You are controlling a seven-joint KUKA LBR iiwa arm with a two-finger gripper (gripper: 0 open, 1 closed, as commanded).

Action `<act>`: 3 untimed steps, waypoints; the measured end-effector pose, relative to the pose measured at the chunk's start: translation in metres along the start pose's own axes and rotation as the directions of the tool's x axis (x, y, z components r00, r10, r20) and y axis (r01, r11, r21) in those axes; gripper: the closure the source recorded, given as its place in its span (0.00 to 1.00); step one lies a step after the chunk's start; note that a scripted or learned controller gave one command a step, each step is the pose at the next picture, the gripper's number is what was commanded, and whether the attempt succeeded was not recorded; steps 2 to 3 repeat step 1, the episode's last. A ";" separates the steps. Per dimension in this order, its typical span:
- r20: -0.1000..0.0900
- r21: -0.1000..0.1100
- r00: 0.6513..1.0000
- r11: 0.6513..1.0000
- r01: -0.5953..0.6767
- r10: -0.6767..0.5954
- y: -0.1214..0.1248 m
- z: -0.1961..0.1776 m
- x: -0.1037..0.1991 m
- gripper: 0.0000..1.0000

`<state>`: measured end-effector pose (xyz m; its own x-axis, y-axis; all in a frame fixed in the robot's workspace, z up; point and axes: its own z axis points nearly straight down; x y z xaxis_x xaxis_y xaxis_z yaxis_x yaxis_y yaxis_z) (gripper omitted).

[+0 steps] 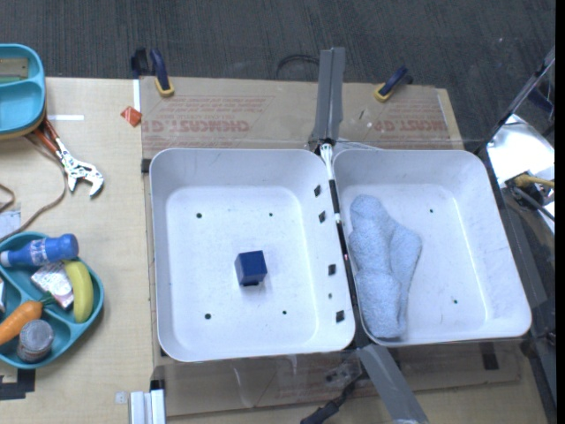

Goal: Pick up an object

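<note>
Where bins meet, towel (381,265) lies, perhaps folded.

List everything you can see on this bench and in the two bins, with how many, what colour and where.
bins: 2, white, side by side mid-bench
block: 1, blue, left bin, near its middle
towel: 1, pale blue-white, right bin, along its left wall
clamps: 2, yellow and blue, bench's far edge
wrench: 1, silver, left of the bins
divided tray: 1, teal, lower left
bottle: 1, white with blue cap, in the tray
banana: 1, yellow, in the tray
carrot: 1, orange, in the tray
container: 1, teal, upper left edge
</note>
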<state>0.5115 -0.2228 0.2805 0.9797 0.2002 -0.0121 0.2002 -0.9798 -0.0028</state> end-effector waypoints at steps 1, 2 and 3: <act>-0.007 -0.001 1.000 1.000 0.000 0.000 -0.113 0.007 -0.012 0.00; -0.007 -0.001 1.000 1.000 0.000 0.000 -0.113 0.007 -0.012 0.00; -0.007 -0.001 1.000 1.000 0.000 0.000 -0.113 0.007 -0.012 0.00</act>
